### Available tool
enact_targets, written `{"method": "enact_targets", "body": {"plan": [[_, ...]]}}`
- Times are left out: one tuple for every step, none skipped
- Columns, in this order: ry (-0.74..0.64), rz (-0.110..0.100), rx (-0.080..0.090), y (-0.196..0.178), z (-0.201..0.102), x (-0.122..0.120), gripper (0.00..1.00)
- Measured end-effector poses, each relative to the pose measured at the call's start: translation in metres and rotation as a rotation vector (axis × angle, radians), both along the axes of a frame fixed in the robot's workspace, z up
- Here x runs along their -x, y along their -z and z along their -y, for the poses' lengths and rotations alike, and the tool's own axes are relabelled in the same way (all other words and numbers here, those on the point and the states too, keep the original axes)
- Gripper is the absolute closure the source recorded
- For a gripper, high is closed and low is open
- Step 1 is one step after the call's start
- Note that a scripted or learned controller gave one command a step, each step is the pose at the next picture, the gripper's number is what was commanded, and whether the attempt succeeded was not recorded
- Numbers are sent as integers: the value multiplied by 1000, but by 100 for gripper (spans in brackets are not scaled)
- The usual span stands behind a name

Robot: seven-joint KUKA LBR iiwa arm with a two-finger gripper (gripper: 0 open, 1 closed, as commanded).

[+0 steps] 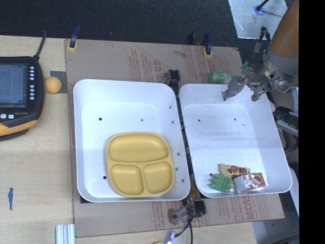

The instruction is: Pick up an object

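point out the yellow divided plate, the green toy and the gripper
yellow divided plate (138,149): camera view, its large top compartment
green toy (221,183): camera view, its middle
gripper (244,91): camera view, between its fingertips

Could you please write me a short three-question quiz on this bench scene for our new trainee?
1. True or false: the yellow plastic three-compartment plate lies in the left white bin.
2. Where in the right white bin do the small items lie: the green leafy toy, the pizza-slice toy and the red-and-white packet? A) far corner B) near edge C) centre
3. Fill in: the two-finger gripper hangs over the right bin's ____ edge.

Key: 1 true; 2 B; 3 far.
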State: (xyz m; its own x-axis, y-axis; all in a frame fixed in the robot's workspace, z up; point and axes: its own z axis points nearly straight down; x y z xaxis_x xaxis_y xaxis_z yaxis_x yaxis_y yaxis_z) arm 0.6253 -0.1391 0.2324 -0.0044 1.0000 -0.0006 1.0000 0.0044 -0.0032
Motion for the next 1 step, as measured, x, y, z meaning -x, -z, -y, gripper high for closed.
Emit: {"method": "enact_targets", "body": {"plan": [[-2, -1, 1, 56, -1, -31, 0]]}}
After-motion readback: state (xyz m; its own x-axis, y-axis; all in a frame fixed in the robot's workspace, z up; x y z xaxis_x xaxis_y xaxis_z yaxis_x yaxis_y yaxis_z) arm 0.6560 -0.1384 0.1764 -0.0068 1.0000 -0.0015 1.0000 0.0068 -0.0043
